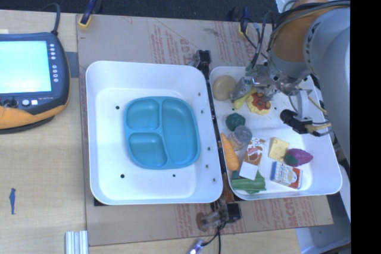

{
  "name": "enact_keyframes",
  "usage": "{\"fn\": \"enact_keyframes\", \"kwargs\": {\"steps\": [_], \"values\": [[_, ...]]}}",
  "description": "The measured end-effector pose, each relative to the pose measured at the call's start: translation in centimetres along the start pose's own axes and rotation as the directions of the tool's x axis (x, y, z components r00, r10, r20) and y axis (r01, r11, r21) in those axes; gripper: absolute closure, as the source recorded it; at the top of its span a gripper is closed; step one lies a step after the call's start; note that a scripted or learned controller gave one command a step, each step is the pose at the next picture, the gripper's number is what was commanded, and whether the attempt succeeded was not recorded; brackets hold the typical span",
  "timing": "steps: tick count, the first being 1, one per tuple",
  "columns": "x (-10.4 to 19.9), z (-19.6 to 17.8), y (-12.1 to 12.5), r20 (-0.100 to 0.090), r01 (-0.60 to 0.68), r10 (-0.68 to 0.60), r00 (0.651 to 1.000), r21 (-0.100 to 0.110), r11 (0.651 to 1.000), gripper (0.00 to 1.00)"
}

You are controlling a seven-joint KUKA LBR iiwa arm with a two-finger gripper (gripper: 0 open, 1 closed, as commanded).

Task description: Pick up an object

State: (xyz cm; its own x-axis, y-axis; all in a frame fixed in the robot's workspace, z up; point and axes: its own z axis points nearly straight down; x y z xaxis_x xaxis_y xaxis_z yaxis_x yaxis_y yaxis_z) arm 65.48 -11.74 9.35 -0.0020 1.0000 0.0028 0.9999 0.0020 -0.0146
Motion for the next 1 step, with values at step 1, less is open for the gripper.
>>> {"fn": "enact_keyframes", "kwargs": {"steps": [1], "values": [[-5.01, -9.72, 0.04, 0.003, 0.000, 0.000, 1.000, -0.015, 1.000, 0.00]]}}
